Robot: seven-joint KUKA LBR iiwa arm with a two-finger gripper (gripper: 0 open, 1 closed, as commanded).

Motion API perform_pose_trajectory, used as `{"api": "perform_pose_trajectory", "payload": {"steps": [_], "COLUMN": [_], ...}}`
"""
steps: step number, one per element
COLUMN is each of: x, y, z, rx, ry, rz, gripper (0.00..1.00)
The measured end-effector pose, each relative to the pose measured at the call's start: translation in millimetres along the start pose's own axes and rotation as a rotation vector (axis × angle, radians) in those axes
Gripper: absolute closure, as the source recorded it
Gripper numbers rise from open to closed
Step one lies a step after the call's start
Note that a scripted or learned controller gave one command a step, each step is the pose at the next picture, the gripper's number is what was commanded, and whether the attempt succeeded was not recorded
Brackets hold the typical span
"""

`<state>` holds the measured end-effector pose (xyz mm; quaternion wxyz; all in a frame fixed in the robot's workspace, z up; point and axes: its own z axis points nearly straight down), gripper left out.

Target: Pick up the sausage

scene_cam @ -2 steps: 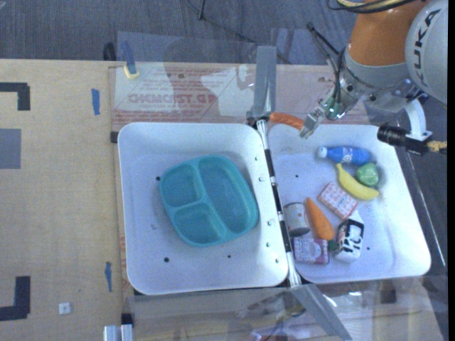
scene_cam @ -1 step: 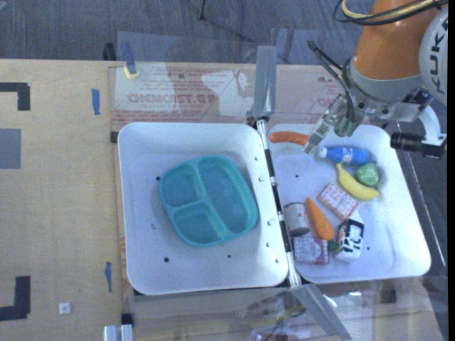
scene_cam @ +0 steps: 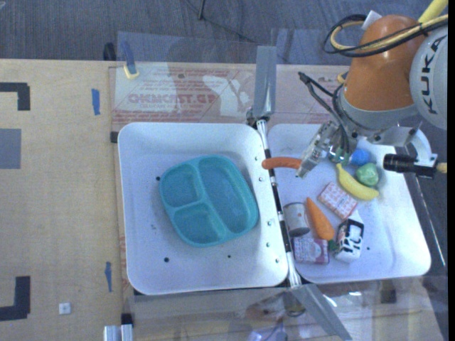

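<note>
- Pincer (scene_cam: pixel 311 163): we see it low over the near-left part of the right bin (scene_cam: pixel 398 258), at the end of the grey-and-orange arm (scene_cam: pixel 380 62) that reaches in from the right; whether its tips are spread or closed we cannot tell, and we see nothing held between them.
- Sausage (scene_cam: pixel 281 163): we find it just to the left of the pincer, almost touching the tips; its long axis runs left to right, and its left end lies over the raised rims where the two bins meet.
- Judgement: we expect the coming move to turn on a short shift leftward, with the grip set across that long axis.
- Right bin, outward from the pincer: banana (scene_cam: pixel 354 182), green ball (scene_cam: pixel 367 172), blue object (scene_cam: pixel 360 155), carrot (scene_cam: pixel 320 219), can (scene_cam: pixel 296 219) and small packets lie near, though none crowds the sausage.
- Left bin (scene_cam: pixel 142 261): we note a teal divided plate (scene_cam: pixel 207 199), well apart from the sausage.
- Surface (scene_cam: pixel 53 190): pale wood carries both bins.
</note>
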<state>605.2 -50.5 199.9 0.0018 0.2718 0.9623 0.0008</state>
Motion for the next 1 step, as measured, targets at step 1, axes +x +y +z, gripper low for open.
{"api": "perform_pose_trajectory", "payload": {"steps": [1], "x": [-1.5], "y": [-45.5], "z": [-17.4], "rx": [0.000], "ry": [0.000], "rz": [0.033], "gripper": [1.00]}}
